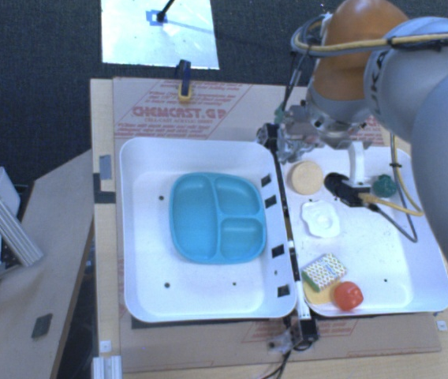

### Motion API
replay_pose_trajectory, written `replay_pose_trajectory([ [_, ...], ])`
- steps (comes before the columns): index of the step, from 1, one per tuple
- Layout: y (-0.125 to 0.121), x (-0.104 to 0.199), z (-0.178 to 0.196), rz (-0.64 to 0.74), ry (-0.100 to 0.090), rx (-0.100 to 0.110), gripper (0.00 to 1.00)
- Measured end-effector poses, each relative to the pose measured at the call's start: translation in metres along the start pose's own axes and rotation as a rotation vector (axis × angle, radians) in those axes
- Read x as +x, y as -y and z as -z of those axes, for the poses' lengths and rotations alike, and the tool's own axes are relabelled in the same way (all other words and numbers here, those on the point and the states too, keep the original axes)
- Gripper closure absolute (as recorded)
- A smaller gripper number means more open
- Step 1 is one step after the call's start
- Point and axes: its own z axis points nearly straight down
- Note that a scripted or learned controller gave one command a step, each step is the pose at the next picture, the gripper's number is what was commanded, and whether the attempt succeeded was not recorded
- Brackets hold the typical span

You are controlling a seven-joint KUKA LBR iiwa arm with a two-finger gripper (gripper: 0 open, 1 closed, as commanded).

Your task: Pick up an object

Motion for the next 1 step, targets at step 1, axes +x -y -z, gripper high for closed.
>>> replay_pose_trajectory([
  [1,0.0094,0.0643,0.0033,0.001,0.000,0.001,1.00],
])
